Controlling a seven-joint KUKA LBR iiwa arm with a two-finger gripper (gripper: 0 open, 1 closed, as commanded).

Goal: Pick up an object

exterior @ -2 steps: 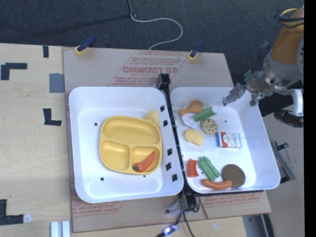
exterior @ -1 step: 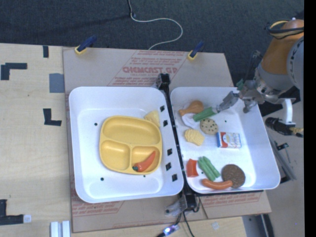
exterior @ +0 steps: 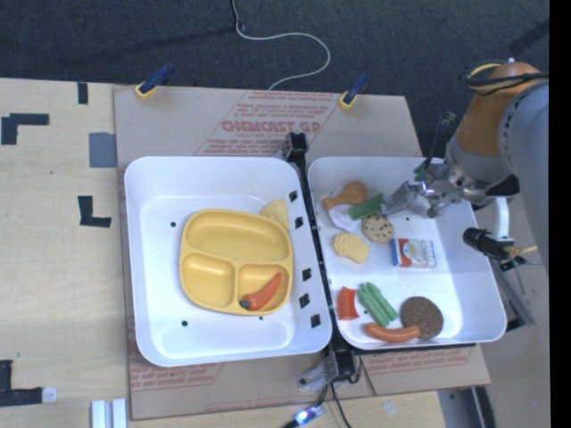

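Two shallow white bins sit side by side on the bench. The left bin (exterior: 152, 239) carries a yellow divided tray (exterior: 223, 243) with a red pepper (exterior: 261, 294) in its near-right compartment and a pale yellow piece (exterior: 277, 210) just off its far-right corner.

The right bin (exterior: 473, 301) holds the candidate objects. The arm (exterior: 500, 114) enters from the right, its orange band high and its wrist angled down and leftward over the bin's far-right part.

The gripper (exterior: 400, 199) points left, toward the far cluster. The decisive relation: a green piece (exterior: 366, 208) lies just left of the tips, its long axis running roughly in line with the gripper's reach, with an orange-brown piece (exterior: 350, 193) beyond it and a speckled cookie (exterior: 377, 229) just nearer the camera. Whether the tips touch any of these cannot be determined.

Well apart, toward the near rim, lie a small boxed item (exterior: 414, 253), a ridged yellow piece (exterior: 351, 247), a green bean pod (exterior: 377, 303), a round brown patty (exterior: 421, 316), a sausage (exterior: 391, 333) and a red piece (exterior: 347, 303).

Jaw state: cannot tell; nothing is visibly gripped.
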